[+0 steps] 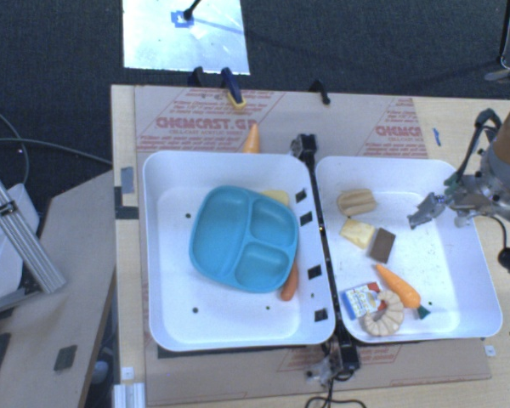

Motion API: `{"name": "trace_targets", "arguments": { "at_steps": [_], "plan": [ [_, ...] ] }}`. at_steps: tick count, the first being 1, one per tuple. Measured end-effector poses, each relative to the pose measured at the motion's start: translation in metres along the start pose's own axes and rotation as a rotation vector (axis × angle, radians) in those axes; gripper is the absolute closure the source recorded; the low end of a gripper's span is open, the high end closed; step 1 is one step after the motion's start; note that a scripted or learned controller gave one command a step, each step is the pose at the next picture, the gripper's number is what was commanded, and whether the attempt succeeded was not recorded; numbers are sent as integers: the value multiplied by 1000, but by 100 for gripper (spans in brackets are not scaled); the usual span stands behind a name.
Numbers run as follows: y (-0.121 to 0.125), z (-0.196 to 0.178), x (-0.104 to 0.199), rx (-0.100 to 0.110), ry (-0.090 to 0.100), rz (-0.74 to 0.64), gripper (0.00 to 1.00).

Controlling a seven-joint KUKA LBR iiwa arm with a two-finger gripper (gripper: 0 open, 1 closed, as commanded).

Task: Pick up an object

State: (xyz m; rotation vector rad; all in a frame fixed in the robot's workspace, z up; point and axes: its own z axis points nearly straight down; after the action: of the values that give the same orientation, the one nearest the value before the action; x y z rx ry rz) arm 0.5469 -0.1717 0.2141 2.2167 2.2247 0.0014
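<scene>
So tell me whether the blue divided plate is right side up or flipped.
Right side up. The blue divided plate shows its three recessed compartments facing upward, and it rests in the left bin.

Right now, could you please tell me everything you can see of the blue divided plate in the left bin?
The blue divided plate is a light blue, plastic-looking tray with rounded corners and three compartments: one large on its left, two smaller on its right. It lies face up, turned askew, near the middle of the left bin. A yellow item peeks out from under its upper edge, and an orange carrot-like piece lies against its lower right corner. Its compartments hold nothing.
</scene>
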Motion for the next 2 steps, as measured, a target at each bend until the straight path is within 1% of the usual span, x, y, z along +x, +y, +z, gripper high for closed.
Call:
{"name": "trace_targets", "arguments": {
  "at_steps": [1, 2],
  "plan": [
    [-42, 134, 0, 2, 0, 5, 0],
    [-61, 97, 4, 0, 0, 4, 0]
  ]
}}
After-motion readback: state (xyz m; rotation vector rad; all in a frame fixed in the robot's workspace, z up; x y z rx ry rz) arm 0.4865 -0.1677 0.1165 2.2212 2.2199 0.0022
